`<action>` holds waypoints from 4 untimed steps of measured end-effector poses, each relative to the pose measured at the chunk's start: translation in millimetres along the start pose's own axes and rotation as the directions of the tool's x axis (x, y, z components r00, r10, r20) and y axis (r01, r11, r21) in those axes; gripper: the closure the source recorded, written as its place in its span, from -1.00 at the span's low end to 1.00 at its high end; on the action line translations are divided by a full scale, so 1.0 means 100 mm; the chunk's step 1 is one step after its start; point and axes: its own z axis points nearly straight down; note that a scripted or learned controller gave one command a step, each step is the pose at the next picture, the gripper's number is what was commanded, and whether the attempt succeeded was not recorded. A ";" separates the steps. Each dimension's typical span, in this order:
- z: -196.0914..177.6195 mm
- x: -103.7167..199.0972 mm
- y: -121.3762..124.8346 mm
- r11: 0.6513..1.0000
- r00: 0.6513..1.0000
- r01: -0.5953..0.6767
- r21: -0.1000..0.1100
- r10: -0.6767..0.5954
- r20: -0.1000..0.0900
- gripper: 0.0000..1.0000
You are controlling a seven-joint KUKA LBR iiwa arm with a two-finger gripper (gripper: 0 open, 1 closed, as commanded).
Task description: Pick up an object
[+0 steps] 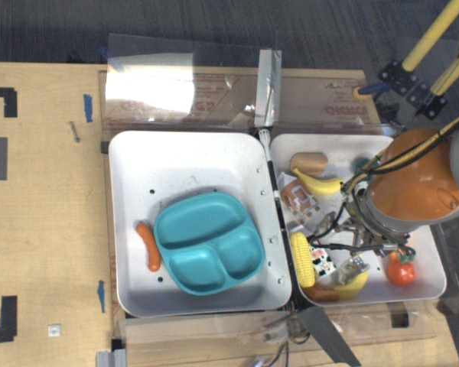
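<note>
Orange band and grey wrist of the arm (413, 186) covered much of the right bin (436, 281), hiding whatever lay beneath. Pincer (350, 257) sat low over the bin's near middle among dark cables; whether it was released or clenched could not be told.

Right bin contents: corn cob (301, 258), lengthwise along the left wall, just left of the pincer; banana (319, 182) and bread roll (309, 162) toward the far end, apart from the pincer; printed carton (297, 198) between banana and corn; tomato (401, 271) near the right corner, right of the pincer. A yellow item (352, 283) lay partly hidden directly under the pincer, identity unclear.

Left bin (138, 159): teal divided plate (206, 241), with an orange sausage-shaped piece (148, 246) touching its left edge. Both bins rested on the tabletop (38, 205).
</note>
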 end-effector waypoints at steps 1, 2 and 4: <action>0.02 -0.73 -0.20 0.938 0.938 -0.348 -0.001 0.348 -0.005 -1.00; -0.31 -0.96 -0.82 0.956 0.956 -0.293 0.000 0.293 -0.009 -1.00; -0.10 -0.68 -1.29 0.989 0.989 -0.149 0.001 0.149 0.003 1.00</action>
